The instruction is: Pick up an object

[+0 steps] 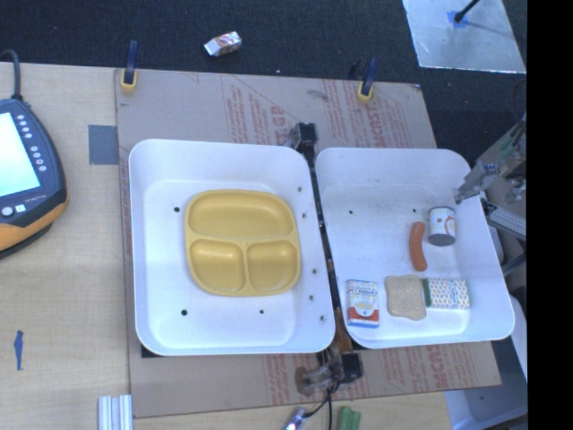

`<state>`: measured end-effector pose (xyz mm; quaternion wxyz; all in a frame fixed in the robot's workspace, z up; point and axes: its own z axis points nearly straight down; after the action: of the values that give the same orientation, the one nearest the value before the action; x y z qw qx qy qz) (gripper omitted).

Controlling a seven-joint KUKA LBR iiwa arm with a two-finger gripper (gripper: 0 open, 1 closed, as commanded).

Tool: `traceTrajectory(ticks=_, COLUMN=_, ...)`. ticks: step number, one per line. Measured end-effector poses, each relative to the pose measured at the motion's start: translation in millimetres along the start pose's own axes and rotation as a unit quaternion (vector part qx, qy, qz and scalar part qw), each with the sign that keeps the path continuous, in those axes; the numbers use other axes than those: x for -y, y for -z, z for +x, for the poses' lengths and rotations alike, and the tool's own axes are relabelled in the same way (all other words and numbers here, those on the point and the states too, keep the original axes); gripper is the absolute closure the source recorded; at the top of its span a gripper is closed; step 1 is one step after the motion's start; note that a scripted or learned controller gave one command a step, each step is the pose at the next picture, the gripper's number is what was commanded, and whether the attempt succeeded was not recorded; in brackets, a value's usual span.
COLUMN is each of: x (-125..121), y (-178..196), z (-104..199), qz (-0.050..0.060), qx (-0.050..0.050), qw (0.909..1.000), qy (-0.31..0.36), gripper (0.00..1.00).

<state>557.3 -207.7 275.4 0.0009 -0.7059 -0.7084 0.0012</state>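
I count two white bins side by side on a sheet of brown board: the left bin (152, 312) and the right bin (385, 182). The left bin holds one item, a yellow tray (242, 240) with three compartments, one long across the top and two smaller below. The right bin holds five items. One small grey-and-white can (440, 226) lies near the bin's right side, with one orange-red sausage (418, 245) just beside it on its left. Along the bin's near edge sit three more in a row: one carton (363, 302) with a blue top, orange lower part and white label, its writing too small for me to read; one tan bread slice (406, 296); and one green-and-white packet (447, 294) touching the bread's right side, its print also illegible.

The board (358, 115) carries faint red printing I cannot read, and two clamps, one (130, 66) at its far left corner and one (366, 80) further right. One pendant (25, 176) rests at the left.

The gripper (474, 186) sits at the right bin's right rim, above the can and apart from it; I cannot tell how its jaws stand, and I see nothing in its grasp.
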Motion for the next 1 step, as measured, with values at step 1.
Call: traceTrajectory(ticks=1, x=-32.9, y=-149.6, z=11.7, qz=-0.002, qx=0.001, qw=1.0, qy=0.001, gripper=0.0)
